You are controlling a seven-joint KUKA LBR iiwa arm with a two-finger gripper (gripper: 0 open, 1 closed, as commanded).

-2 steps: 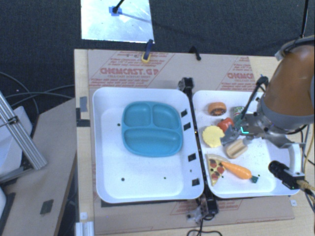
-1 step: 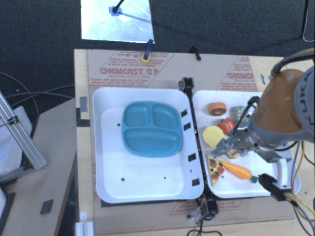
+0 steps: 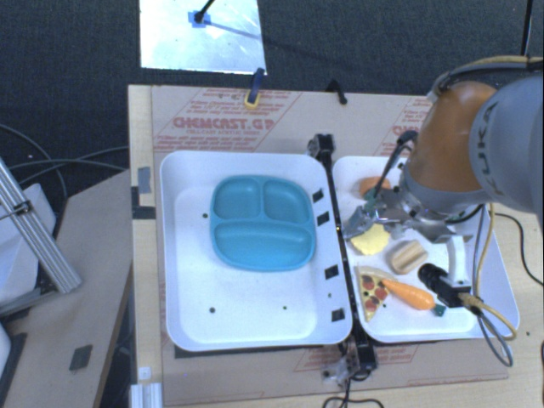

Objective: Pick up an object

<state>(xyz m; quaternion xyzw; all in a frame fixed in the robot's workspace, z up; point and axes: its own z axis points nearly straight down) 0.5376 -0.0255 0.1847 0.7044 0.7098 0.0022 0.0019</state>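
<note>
From the camera view, the left bin (image 3: 183, 313) of smooth white plastic carries a glossy blue divided plate (image 3: 262, 224) with rounded corners. To the right of that plate, the right bin (image 3: 501, 300) holds a flat pizza slice (image 3: 371, 292), a tapered orange carrot (image 3: 410, 295), a tan cylindrical piece (image 3: 406, 255) and a pale yellow wedge (image 3: 371, 241). The metal tool (image 3: 364, 218) hangs just above the wedge; whether it is apart or together, I cannot tell.

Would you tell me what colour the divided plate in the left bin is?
The divided plate is light blue, seen plainly in the camera view against the white left bin.
</note>
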